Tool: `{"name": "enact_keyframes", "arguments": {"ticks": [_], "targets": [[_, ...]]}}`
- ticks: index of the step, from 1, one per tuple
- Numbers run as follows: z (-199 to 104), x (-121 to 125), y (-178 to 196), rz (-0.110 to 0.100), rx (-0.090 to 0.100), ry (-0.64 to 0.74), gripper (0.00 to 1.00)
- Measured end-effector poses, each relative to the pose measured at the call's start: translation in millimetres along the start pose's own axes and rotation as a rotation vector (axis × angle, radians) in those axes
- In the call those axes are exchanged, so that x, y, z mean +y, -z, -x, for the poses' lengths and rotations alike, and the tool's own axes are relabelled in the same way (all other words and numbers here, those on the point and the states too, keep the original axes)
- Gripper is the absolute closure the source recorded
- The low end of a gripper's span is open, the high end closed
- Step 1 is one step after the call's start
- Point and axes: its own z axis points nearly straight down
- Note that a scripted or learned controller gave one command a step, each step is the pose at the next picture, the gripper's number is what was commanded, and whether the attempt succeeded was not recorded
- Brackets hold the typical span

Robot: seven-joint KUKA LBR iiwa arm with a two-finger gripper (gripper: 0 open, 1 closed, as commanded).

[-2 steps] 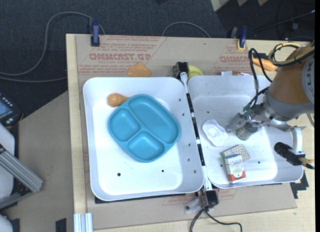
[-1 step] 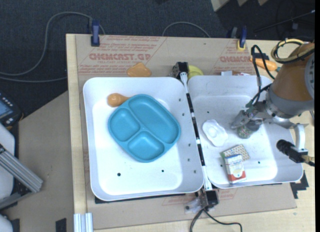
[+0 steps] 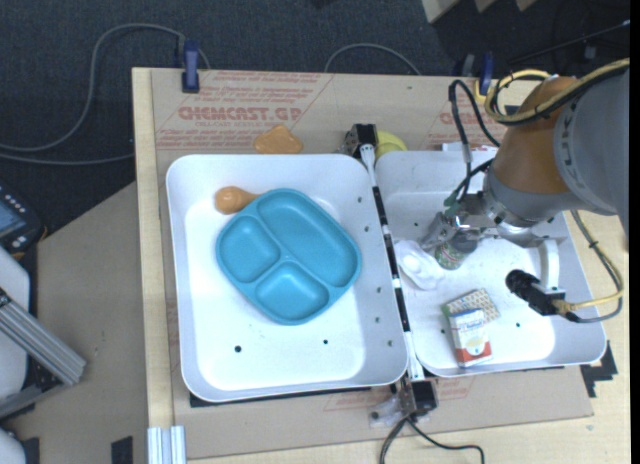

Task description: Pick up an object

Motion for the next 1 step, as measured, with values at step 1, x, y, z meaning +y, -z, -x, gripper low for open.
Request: {"name": "enact_keyframes", "arguments": {"ticks": [1], "targets": [[-77.8,-1.2,106.9,0.008,0.003,0.004,1.0]]}}
